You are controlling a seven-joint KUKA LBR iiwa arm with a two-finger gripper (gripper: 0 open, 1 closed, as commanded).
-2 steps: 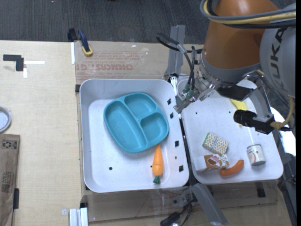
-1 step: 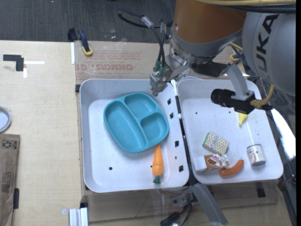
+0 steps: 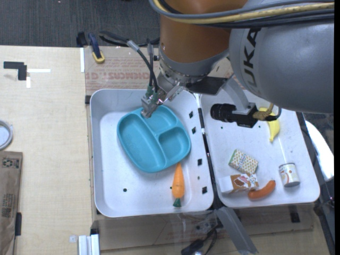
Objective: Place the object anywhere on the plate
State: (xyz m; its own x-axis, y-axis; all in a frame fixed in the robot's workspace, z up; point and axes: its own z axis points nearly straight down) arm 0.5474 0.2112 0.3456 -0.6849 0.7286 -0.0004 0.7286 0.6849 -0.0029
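We're seeing the carrot (image 3: 178, 184) lying in the left bin (image 3: 106, 195), just off the blue plate's (image 3: 153, 142) near edge. Sausage (image 3: 262, 190), can (image 3: 288, 175) & banana (image 3: 273, 128) sitting in right bin (image 3: 303, 195). Hand (image 3: 149, 108) hovering at plate's far rim; can't tell its grip.

Plate (image 3: 151, 142) in left bin (image 3: 106, 195); carrot (image 3: 178, 184) just right-front of plate; can (image 3: 288, 174) in right bin (image 3: 303, 142).
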